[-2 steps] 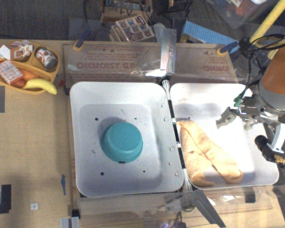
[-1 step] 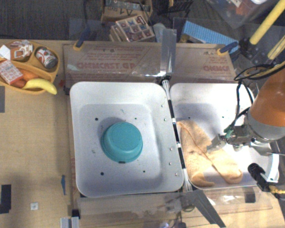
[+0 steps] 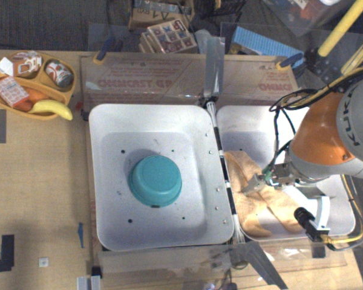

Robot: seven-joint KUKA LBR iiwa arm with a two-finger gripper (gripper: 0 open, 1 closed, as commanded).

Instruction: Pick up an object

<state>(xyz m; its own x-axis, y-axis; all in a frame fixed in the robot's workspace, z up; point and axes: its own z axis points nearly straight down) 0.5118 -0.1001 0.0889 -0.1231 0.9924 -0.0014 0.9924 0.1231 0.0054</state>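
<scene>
A teal bowl [image 3: 156,180] lies upside down in the middle of the left white bin [image 3: 109,132]. In the right white bin [image 3: 248,122] a tan, crumpled cloth-like piece [image 3: 257,213] spreads over the left and front part of the floor. My gripper [image 3: 254,185] reaches in from the right and hangs low over the upper part of that tan piece, close to it or touching it. The orange-banded wrist hides the right half of this bin.
A narrow ridge [image 3: 221,162] separates the two bins. A cardboard wall [image 3: 151,80] stands behind them. On the bench at the far left sits a yellow tray [image 3: 6,104] with a banana [image 3: 51,107] and food items.
</scene>
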